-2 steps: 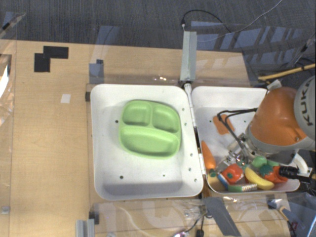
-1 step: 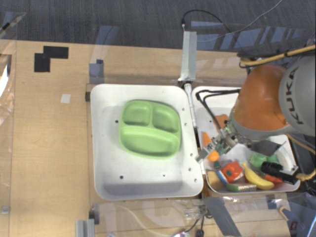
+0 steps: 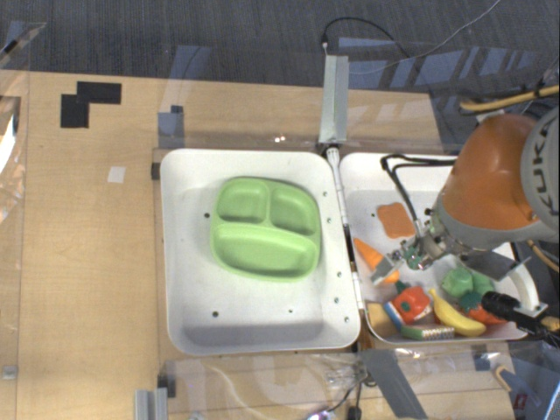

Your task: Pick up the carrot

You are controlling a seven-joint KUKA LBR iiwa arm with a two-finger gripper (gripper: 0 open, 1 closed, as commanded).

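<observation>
- While the arm leans in over the right bin, its jaws hang low by the bin's left wall, just beside the carrot.
- Whether those jaws are released or clenched, I cannot tell: the tips are small and blurred against the toys.
- That carrot, a small orange wedge, lies on the bin floor close to the divider between the bins, apart from the main heap, which probably makes it easier to reach from above.
- Nothing orange sits visibly between the tips, so I judge the grasp not yet made.
- Crowded toys fill the near end of that bin: a banana, a green piece and a red-and-orange one.
- A flat orange slice lies farther back.
- Left of the divider, the other bin holds a green divided plate, on the wooden worktop.
</observation>
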